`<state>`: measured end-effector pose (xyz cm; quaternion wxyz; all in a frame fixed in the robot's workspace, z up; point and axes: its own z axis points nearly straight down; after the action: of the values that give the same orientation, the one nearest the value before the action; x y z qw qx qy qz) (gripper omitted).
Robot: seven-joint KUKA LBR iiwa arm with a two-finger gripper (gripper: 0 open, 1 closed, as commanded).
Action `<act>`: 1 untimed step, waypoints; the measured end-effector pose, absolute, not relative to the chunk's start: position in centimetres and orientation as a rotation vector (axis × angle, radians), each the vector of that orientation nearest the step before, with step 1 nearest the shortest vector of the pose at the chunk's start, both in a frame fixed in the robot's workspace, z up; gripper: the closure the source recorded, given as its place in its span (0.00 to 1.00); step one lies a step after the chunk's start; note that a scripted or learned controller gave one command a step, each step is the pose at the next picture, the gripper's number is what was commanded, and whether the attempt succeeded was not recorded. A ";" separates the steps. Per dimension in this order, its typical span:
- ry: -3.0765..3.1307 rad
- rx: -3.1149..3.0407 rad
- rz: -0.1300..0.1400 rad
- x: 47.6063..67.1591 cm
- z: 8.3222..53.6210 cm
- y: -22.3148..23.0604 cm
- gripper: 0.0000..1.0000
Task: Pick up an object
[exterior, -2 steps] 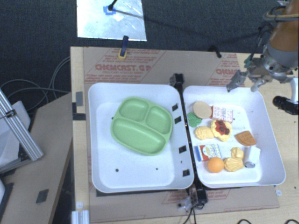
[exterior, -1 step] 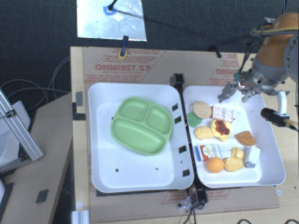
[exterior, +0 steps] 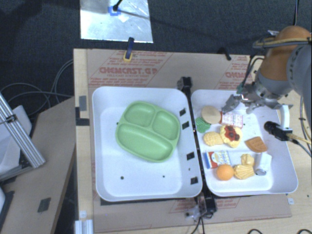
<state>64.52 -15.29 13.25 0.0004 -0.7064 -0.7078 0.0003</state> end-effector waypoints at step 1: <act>-2.232 -2.226 -0.002 64.8 8.8 -15.5 0.00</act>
<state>64.81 -15.48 8.82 -0.0055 -0.7061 -0.7081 -0.0006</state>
